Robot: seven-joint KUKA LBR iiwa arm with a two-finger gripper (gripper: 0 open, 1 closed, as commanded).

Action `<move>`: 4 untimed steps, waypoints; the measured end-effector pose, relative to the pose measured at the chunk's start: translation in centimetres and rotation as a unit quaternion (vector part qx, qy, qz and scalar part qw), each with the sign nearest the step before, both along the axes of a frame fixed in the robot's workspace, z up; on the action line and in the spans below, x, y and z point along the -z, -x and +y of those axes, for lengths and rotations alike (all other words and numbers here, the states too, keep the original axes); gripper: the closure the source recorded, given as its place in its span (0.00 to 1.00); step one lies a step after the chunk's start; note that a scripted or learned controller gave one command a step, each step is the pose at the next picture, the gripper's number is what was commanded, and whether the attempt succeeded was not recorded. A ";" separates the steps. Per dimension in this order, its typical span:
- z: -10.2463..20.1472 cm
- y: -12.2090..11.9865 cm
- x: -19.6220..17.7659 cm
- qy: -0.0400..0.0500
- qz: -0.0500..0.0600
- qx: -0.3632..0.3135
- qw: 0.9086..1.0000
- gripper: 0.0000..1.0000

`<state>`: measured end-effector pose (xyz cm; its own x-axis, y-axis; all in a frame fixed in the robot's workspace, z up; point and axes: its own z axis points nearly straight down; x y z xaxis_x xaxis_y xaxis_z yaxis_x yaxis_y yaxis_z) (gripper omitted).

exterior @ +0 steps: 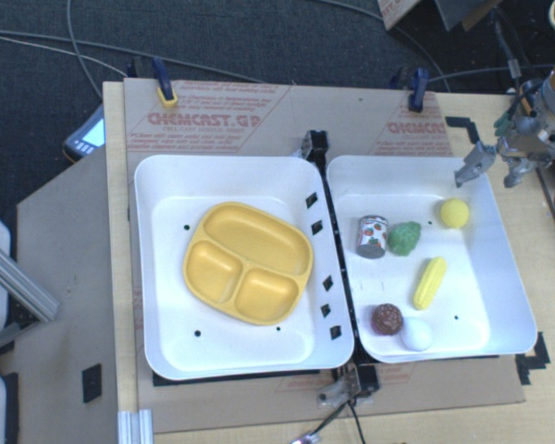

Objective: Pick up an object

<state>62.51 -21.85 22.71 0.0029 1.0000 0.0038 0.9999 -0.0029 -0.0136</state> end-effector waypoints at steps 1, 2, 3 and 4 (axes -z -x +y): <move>0.1 -0.3 -0.8 0.002 -0.007 -0.002 1.000 0.00; 0.8 -0.3 3.6 0.001 -0.004 -0.002 1.000 0.00; 1.3 0.7 9.0 0.001 -0.003 -0.002 1.000 0.00; 1.3 0.7 14.3 0.001 -0.004 -0.002 1.000 0.00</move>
<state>61.76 -20.50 8.43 -0.0003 1.0000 0.0018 1.0000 0.0003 -0.0048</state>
